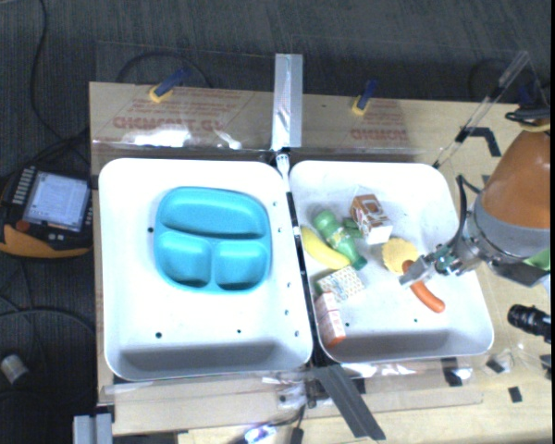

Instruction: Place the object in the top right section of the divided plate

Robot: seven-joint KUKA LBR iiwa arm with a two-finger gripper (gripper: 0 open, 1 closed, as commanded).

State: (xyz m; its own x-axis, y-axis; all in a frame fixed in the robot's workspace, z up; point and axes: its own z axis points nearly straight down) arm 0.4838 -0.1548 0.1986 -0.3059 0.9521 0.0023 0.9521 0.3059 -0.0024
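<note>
A blue divided plate (213, 239) lies in the left bin (129, 340), with one long section at the far side and two smaller ones at the near side. My gripper (422, 271) is low in the right bin (462, 331), reaching in from the right. It sits just above an orange-red sausage-shaped toy (429, 297) and just right of a yellow lemon-like toy (397, 252). A small orange bit shows at the gripper's tip. Nothing lies on the plate.
The right bin also holds a green toy (334, 228), a yellow banana (322, 249), a small brown and white carton (370, 215), a patterned box (341, 284) and a red can (329, 321) by the near left wall. A metal divider (288, 100) stands behind the bins.
</note>
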